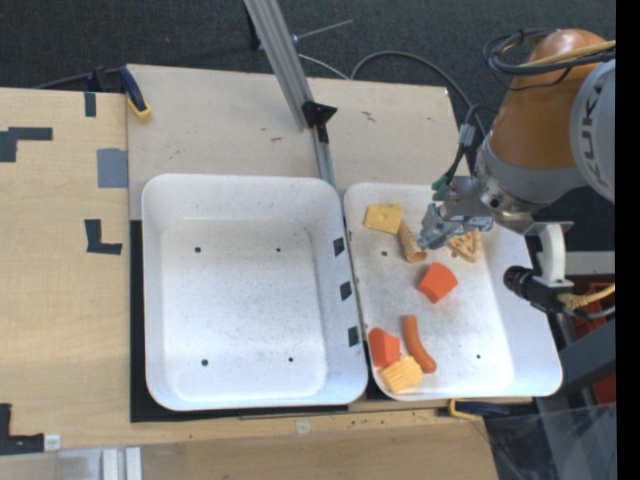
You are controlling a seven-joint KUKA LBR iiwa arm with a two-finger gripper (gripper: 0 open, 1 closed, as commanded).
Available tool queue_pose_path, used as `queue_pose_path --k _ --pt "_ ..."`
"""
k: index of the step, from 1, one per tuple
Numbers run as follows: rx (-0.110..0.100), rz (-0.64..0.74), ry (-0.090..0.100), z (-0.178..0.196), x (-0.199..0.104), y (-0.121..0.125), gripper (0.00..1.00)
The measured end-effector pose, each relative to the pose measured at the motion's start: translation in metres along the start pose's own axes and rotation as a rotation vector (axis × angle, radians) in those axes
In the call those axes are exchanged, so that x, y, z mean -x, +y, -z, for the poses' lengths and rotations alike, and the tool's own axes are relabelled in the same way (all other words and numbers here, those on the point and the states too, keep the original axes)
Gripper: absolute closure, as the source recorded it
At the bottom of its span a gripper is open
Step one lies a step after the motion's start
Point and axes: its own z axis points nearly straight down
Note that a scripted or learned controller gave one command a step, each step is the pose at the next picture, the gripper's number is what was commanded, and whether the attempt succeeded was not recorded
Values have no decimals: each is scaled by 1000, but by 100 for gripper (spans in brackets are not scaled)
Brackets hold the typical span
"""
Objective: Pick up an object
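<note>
Your end effector (447, 226) hangs low over the far part of the right bin (520, 368); you cannot tell from this angle how it is set. Just to its left lies a small tan cylinder (411, 245), its long axis running roughly toward and away from the camera. A pretzel-like tan piece (466, 245) sits just beside it on the right, partly covered. The orange-red block (437, 282) lies nearer the camera, below the end effector.

Count in the right bin: one yellow cheese wedge (384, 218), one cylinder, one pretzel piece, one block, one sausage (417, 344), one red-orange piece (383, 346), one yellow ridged piece (403, 374). The left bin (160, 268) shares the desk (60, 188).
</note>
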Motion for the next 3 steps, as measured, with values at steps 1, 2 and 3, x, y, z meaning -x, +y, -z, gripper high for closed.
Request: queue_pose_path --k 1,2,3 --pt "-1 -1 -1 -9 -40 12 100" --pt "-3 0 0 -29 -92 21 100" --pt "-1 1 0 -32 -140 32 100"
